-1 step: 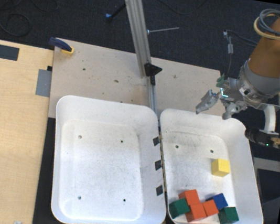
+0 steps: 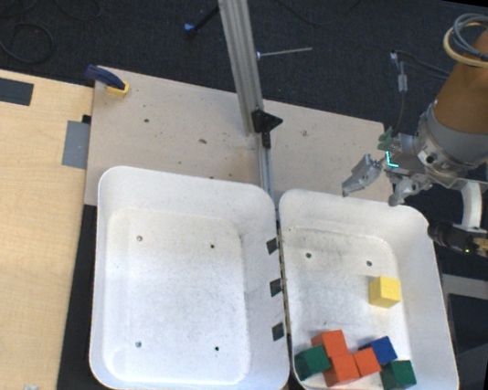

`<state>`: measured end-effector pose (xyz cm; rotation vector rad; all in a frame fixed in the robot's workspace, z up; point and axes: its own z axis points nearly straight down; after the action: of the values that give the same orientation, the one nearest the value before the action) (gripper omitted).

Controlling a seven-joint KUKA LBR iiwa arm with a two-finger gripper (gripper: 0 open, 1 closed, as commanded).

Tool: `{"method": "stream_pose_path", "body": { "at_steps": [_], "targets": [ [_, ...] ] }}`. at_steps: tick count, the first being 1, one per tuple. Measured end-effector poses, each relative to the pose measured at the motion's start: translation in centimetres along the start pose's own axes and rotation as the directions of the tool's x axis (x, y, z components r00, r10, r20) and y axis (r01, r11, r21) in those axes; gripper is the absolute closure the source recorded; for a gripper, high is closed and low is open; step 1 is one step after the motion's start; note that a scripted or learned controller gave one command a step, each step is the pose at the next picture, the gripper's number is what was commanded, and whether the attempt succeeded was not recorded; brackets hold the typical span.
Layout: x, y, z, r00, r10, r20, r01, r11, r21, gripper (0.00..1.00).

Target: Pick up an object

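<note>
Hovering over the right bin's far rim — pincer spread, pinching nothing — blocks well apart.

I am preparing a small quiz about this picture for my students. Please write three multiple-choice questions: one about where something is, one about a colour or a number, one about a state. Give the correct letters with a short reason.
1. In which bin do the blocks lie?
A. the left bin
B. the right bin
C. both bins

2. What colour is the block that lies apart from the others?
A. yellow
B. blue
C. green

3. How is the gripper?
A. shut on a block
B. open, holding nothing
C. pressed on the floor of the left bin

Answers:
1 B: the yellow block and the cluster of orange, green and blue blocks all lie in the right bin.
2 A: the yellow block lies alone, further from the near corner than the cluster.
3 B: the gripper hangs over the far rim of the right bin with its fingers spread and nothing between them.
</note>
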<state>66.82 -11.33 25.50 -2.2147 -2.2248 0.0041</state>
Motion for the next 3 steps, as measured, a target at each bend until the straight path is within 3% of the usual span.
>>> {"method": "stream_pose_path", "body": {
  "at_steps": [3],
  "targets": [
    [1.5, -0.6, 13.6, 1.000, 0.002, -0.002, -0.002, 1.000, 0.005, 0.00]
  ]
}}
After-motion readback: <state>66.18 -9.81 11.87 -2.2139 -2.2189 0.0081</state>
